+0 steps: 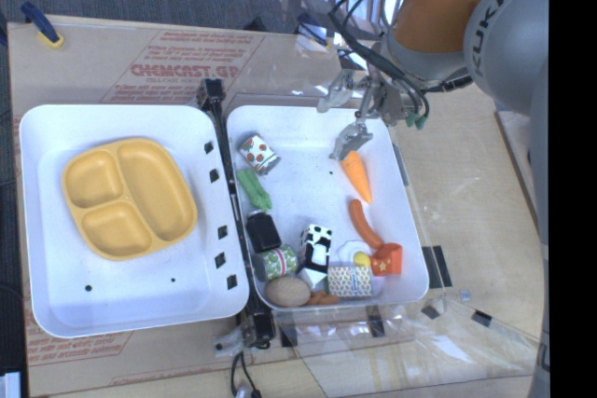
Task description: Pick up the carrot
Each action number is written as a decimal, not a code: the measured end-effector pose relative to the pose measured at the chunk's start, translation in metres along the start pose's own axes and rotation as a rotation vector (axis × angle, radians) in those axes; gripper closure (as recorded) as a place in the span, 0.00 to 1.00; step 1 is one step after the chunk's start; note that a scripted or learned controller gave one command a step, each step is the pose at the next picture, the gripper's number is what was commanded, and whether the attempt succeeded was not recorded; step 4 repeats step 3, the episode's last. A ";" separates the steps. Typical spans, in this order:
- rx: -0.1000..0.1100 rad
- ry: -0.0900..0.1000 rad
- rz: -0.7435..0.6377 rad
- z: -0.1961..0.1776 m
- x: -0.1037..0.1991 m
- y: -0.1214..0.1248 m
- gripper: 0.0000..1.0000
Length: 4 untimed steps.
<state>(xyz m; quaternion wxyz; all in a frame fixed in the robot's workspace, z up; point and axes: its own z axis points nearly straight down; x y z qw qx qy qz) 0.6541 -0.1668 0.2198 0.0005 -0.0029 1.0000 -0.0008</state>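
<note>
Scanning from the left, a white left bin [37,228] is seen on the table [466,200], and in it a yellow divided plate [129,197] is carried. Beside it, past a black hinge strip, the right bin [298,121] is found, where the clutter is gathered: a small patterned can [258,153] near its upper left, a green pod-like toy [253,189] below that, a black block [263,231], and, along the near wall, an egg-like ball [288,292], a black-and-white checked piece [318,245] and a red block with a star [386,260]. Further right, a reddish sausage-shaped toy [365,224] is laid, and just above it the carrot [357,176] is placed flat on the bin floor, in the upper right part of the bin, well apart from the crowded near wall. Its long axis is run roughly up and down the view, slightly slanted, with the thick end toward the claw [352,143] and the thin tip pointed toward the sausage toy. The claw is held directly over the carrot's thick end, apparently touching or just above it; nothing is seen gripped between the fingers, and whether they are spread or closed cannot be told. For a grasp, the fingers would probably need to be set across the carrot's width, slightly further along its body.
</note>
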 end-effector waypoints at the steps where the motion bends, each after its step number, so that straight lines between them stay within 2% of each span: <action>1: -0.002 0.003 0.011 0.130 0.007 -0.036 0.00; 2: 0.001 -0.007 0.002 0.115 0.003 -0.034 1.00; 3: 0.000 -0.005 0.303 0.064 0.007 -0.001 1.00; 4: 0.000 -0.005 0.303 0.064 0.007 -0.001 1.00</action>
